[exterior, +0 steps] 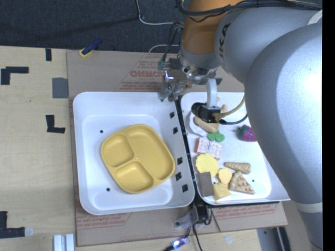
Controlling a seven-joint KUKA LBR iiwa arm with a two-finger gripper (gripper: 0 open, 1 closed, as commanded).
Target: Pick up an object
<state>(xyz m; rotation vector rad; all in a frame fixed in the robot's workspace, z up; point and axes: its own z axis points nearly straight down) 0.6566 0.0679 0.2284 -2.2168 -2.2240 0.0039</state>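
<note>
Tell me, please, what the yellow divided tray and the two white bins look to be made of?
Yellow divided tray: likely moulded plastic, matte, with rounded rims and uniform colour. Left bin and right bin: probably thin formed plastic, smooth with a slight sheen and soft curved corners; painted metal cannot be ruled out.

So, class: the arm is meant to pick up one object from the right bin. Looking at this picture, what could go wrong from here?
1. The toy foods in the right bin lie crowded: the yellow round piece, cone and pizza slice nearly touch, so a grab may catch two or nudge neighbours.
2. The gripper sits near the wall between the bins, so it might bump it.
3. The flat brown piece may be hard to pinch.
</note>
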